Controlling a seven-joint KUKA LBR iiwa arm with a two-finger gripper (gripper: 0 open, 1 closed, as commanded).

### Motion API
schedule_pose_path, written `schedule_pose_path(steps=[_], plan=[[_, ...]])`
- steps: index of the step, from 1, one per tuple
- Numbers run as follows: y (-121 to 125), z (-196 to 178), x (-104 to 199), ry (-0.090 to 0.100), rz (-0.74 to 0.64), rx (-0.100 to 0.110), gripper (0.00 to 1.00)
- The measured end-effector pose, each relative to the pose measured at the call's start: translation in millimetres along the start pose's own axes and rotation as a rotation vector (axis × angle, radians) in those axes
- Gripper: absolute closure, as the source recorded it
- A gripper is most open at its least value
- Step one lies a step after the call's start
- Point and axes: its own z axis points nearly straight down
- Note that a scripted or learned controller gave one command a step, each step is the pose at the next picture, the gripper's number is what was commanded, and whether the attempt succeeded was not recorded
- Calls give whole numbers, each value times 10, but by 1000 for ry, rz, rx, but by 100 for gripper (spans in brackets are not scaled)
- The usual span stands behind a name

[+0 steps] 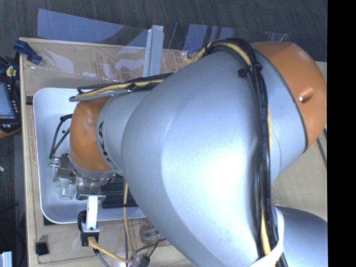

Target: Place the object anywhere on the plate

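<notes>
Down at the claw now: it is a cluster of silvery metal hardware hanging low over the floor of the shallow white plastic bin, and from this slant I cannot tell whether it is released or clenched, nor whether anything sits in its grasp. Nothing can be made out touching it from below; pale bin floor shows just to its left. Where the object lies relative to the claw, I cannot tell either, and the same goes for the plate. Right above the claw sits the rounded orange band of the wrist, one of two orange sections on view. The other, a big orange joint cover, is far up and to the right. Between them swells the one grey metal arm, running right from the claw and covering the bin's right side. A bundle of black and yellow cables runs along it. Just below the claw a small white bracket points down towards the bin's near rim, with a yellow-tipped cable end beneath it. One bin counted. Beyond the bin's rim lies the pale wooden bench board. Well above the claw stands one upright grey metal rail, and up to the left is one blue clamp.
</notes>
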Motion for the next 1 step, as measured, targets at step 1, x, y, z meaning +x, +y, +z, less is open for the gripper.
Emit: schedule_pose_path(steps=[1], plan=[[75,-1202,-423,2,-439,-8,100]])
